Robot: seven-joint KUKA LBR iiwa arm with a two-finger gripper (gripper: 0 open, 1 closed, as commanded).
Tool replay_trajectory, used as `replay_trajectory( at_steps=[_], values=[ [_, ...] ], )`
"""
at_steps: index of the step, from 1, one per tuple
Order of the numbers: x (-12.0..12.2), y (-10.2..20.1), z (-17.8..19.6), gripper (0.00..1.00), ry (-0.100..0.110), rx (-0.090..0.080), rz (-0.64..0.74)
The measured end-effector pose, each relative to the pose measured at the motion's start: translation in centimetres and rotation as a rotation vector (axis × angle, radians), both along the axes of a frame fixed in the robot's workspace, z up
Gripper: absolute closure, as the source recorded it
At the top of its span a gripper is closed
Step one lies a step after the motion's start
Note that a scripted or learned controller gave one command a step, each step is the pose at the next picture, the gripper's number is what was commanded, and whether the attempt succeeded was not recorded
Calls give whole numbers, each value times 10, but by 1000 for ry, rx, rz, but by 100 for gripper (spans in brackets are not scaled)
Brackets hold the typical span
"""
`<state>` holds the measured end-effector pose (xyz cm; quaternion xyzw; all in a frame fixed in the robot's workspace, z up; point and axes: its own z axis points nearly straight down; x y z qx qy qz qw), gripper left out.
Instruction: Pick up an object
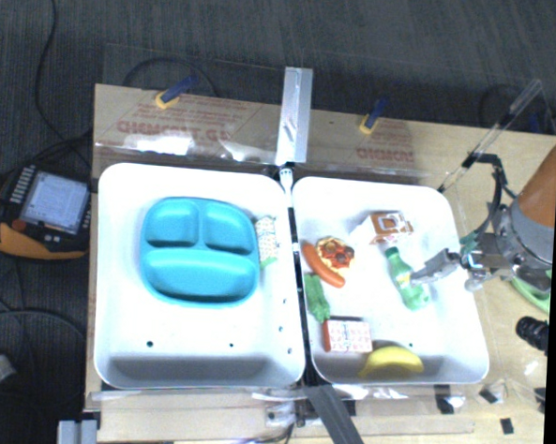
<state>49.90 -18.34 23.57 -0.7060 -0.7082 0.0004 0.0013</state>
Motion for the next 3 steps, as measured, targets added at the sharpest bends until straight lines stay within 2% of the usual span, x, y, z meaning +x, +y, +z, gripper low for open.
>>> replay_trajectory(
  at_steps=[1,2,3],
  values=[
    [40,1,-109,0,2,-1,-77],
    [57,-15,-146,0,-9,-1,-56],
    [58,-14,-137,100,-11,0,-56]
  ],
)
